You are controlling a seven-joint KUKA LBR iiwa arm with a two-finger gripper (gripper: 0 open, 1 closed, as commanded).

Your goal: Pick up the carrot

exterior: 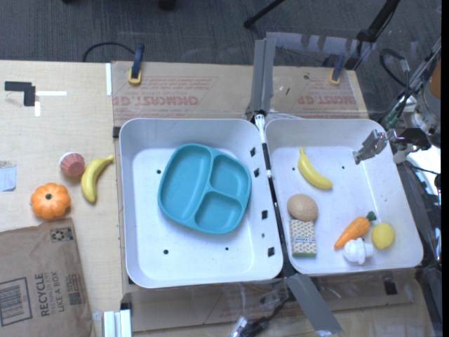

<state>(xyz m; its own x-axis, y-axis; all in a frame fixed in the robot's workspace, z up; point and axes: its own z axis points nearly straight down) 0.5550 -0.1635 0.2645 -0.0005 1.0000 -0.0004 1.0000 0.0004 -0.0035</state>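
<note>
Camera view: on the bench at far left we see a small pumpkin (50, 201), a cupcake (71, 165) and a banana (95, 177). Next, the left bin (140, 258) holds a teal divided plate (204, 188). In the right bin (393, 188) lie another banana (313, 170), an egg (302, 207), a checkered box (303, 237), then the carrot (351, 232) touching a white toy (356, 250) beside a lemon (383, 236). Our gripper (367, 147) hangs at the far right edge, well apart from the carrot; its jaws look slightly spread, perhaps, and pinch nothing
</note>
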